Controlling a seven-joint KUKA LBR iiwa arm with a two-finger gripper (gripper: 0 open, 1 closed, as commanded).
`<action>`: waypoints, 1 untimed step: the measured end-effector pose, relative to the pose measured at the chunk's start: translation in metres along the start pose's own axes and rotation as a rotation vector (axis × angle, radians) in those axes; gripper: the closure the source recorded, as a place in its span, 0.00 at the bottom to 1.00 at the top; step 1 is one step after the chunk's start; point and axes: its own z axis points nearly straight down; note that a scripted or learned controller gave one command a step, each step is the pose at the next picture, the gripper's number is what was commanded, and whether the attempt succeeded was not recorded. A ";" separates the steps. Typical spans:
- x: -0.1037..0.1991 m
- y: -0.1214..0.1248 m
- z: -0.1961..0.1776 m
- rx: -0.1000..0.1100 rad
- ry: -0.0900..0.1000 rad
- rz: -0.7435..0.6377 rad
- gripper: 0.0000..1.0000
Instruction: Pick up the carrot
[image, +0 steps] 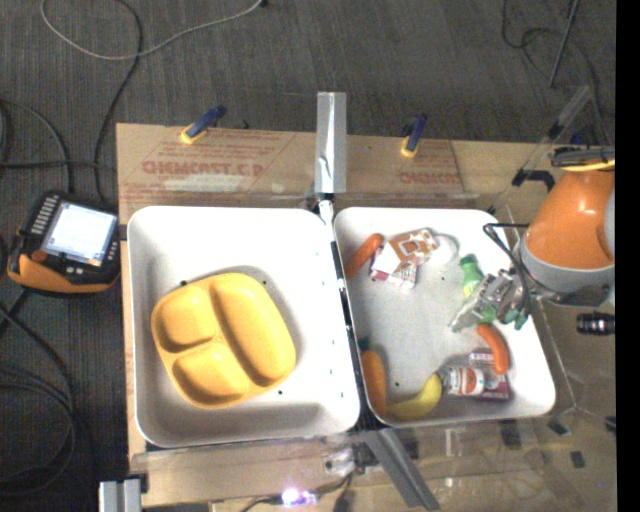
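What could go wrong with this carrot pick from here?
1. The gripper sits at the right bin's right side, beside an orange sausage-like piece, so it may grab that lookalike.
2. The carrot lies against the bin's left wall, touching the banana; the fingers may hit the wall or drag the banana along.

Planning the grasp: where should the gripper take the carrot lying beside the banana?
Grip the carrot mid-length from straight above, closing across its width: it lies flat along the bin's left wall, with the banana at its lower end.
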 end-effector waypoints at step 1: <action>0.053 -0.029 0.005 0.008 -0.006 -0.524 1.00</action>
